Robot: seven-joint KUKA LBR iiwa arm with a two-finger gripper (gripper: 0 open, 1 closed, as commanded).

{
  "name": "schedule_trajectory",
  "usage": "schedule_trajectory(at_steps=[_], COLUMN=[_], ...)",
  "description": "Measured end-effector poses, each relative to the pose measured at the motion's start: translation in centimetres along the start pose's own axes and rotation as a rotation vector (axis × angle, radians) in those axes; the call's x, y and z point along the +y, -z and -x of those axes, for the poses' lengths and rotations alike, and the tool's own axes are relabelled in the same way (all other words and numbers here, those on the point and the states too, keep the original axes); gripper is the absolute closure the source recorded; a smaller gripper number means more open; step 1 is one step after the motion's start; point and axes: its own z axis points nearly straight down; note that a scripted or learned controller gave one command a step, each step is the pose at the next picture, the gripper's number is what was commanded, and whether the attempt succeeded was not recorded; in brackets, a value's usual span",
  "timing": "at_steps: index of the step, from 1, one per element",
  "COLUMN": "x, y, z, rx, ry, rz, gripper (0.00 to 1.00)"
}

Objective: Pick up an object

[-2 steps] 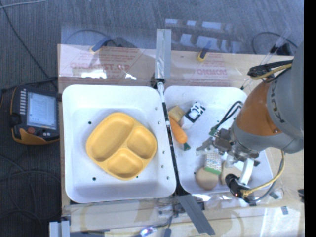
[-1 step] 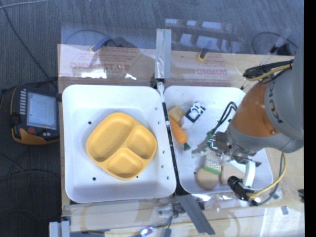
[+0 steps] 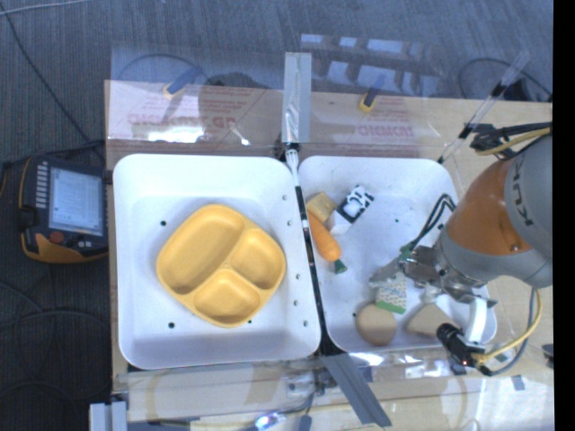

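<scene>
My gripper [image 3: 402, 272] is low in the right bin [image 3: 386, 171], near its front right, under the grey arm with the orange band [image 3: 481, 218]. Right below it lies a small speckled square piece [image 3: 391, 294] with a green edge; whether it is held cannot be made out. In front of that piece rests a tan rounded lump [image 3: 375, 324], and to its right a tan wedge [image 3: 428, 320]. An orange carrot [image 3: 324, 240] lies by the bin's left wall, with a pale yellow block [image 3: 319, 208] behind it and a black-and-white object [image 3: 357, 203] beside that.
A yellow three-part plate [image 3: 221, 263] lies in the middle of the left bin [image 3: 144, 330]. A divider wall [image 3: 304, 241] separates the bins. A handheld pendant [image 3: 63, 209] lies to the left of the bench. Cables hang by the arm at right.
</scene>
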Motion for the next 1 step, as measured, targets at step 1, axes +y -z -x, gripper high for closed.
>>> schedule_trajectory(at_steps=[1], x=[0.18], y=[1.02], z=[-0.09], rx=[0.001], ry=[0.0], rz=[0.005], gripper=[1.0])
